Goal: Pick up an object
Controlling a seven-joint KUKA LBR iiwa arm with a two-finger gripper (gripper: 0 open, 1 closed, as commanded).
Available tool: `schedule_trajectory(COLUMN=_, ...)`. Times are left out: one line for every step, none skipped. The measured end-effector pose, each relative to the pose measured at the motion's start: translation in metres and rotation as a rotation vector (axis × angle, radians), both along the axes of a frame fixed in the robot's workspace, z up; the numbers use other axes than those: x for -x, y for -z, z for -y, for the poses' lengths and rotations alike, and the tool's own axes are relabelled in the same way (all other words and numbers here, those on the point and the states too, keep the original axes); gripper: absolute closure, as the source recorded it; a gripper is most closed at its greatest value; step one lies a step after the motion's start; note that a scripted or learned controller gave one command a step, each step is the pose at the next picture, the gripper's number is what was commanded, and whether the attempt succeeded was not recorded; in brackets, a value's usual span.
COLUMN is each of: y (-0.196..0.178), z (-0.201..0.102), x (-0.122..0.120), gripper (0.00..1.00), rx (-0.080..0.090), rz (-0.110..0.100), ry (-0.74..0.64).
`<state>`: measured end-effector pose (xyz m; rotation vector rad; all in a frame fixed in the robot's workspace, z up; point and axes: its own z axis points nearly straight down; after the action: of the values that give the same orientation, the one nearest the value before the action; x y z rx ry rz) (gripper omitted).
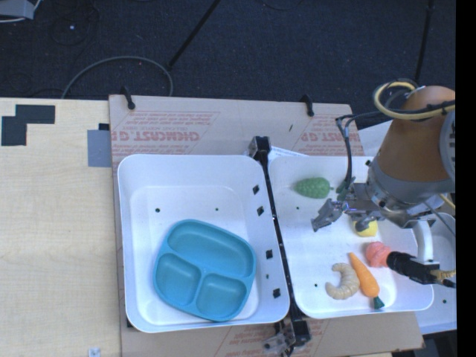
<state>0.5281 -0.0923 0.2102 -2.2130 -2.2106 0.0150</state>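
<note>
Nearest the camera, in the right bin (306, 262), an orange carrot (364, 274) with a small green tip lies at a slant close to the front rim. A pale, ridged, curled piece (343, 282) lies just beside it on the left. Left of these two the white floor is bare up to the dividing edge.

In the left bin (123, 236) a smooth blue plate (204, 268) with three compartments and rounded corners fills the front right part. It sits close to the front wall, with open floor behind it and to its left.

Farther back on the right, a rounded pink-red piece (377, 254) sits just above the carrot's thick end, and a small yellow piece (365, 227) lies beyond it. The gripper (327, 217) hangs over bare floor just left of the yellow piece, with nothing seen in its grasp; whether it is open or closed cannot be told. A matte, oval green piece (312, 187) lies behind it, near the back wall.

Printed brown cardboard (186, 129) shows behind the bins, and a dark carpet (245, 36) lies beyond.
</note>
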Motion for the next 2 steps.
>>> schedule_trajectory(y=-0.006, z=0.0, x=-0.003, gripper=0.0, rx=0.001, rz=0.011, ry=-0.001)
schedule_trajectory(y=0.044, z=-0.009, x=-0.003, gripper=0.0, rx=0.001, rz=0.007, ry=0.0)
